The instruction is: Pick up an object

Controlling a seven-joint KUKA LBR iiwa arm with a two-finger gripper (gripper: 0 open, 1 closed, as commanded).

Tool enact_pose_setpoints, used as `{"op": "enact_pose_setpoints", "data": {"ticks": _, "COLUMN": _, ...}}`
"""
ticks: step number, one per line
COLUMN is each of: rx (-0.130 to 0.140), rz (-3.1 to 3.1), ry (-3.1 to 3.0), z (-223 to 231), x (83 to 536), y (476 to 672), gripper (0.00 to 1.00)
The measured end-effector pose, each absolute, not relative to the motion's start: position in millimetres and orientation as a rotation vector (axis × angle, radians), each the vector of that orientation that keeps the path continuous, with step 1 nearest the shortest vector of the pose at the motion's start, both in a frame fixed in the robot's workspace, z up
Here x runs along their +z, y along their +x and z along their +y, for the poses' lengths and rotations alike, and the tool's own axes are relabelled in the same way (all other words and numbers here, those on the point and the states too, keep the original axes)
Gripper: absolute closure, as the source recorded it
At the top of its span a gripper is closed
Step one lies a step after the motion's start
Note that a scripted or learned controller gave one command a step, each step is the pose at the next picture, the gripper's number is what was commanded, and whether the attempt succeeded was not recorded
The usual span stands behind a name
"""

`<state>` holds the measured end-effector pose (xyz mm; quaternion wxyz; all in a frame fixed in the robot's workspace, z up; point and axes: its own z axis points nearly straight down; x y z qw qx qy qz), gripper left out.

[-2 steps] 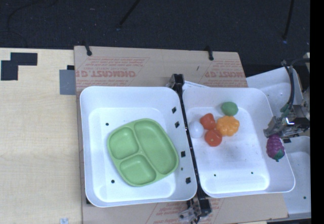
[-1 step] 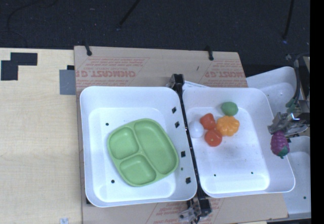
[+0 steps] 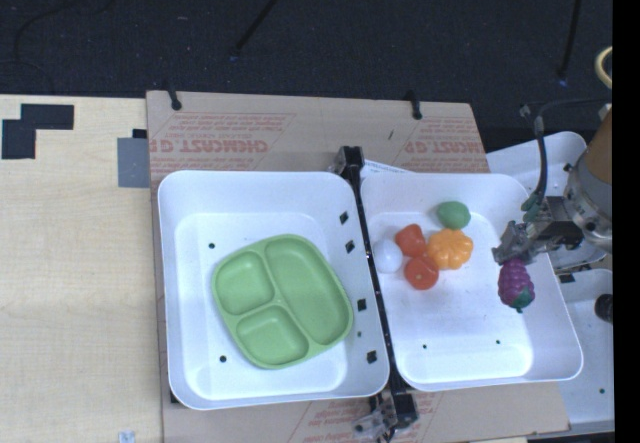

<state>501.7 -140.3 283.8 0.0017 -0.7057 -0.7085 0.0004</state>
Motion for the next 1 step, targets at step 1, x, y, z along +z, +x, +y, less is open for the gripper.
{"op": "enact_pose_setpoints", "data": {"ticks": 1, "rx": 0.003, "rz": -2.222, "ry": -2.213, "z": -90.9, "x": 263.0, "y": 523.0, "gripper": 1.00}}
